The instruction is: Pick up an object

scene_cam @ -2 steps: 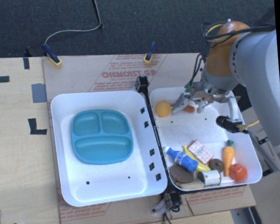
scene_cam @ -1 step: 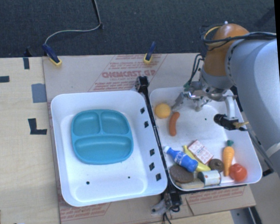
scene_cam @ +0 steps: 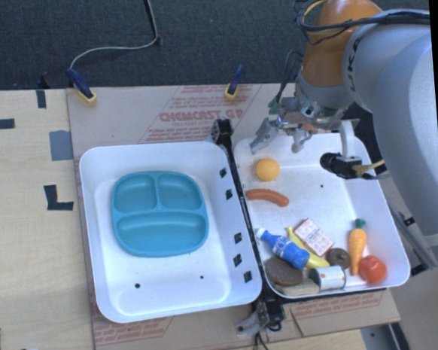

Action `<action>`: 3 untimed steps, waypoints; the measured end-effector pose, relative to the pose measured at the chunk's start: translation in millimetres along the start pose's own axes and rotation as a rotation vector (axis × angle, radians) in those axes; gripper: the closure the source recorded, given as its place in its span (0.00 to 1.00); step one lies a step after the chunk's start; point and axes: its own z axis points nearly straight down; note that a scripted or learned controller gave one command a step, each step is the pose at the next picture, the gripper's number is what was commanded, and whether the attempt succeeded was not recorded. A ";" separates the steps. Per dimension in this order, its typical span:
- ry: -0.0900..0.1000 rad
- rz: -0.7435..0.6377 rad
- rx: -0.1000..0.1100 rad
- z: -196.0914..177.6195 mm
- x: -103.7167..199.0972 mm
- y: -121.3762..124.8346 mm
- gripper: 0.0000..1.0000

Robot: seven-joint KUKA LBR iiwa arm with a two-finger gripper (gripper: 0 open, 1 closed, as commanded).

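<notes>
On the bench (scene_cam: 36, 245), over the far edge of the right bin (scene_cam: 381, 218), hangs the grey arm (scene_cam: 398, 51) reaching in from the right, its jaws (scene_cam: 280, 137) spread apart with nothing between them. Just near of the jaws and a little left, on the bin floor, sits the orange ball (scene_cam: 267, 169), likely the closest pick, round and so with no long axis to line up on; a short way nearer lies the sausage (scene_cam: 267, 197), long axis running left to right. Well nearer, heaped in the near corner, lie the blue bottle (scene_cam: 285, 250), carrot (scene_cam: 357, 246) and tomato (scene_cam: 373, 269).
</notes>
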 end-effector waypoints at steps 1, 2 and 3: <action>0.000 0.001 0.004 1.4 16.3 -7.7 0.00; -0.001 0.002 0.003 1.3 27.6 -25.7 0.00; -0.002 0.003 0.006 94.4 -34.2 -16.1 0.00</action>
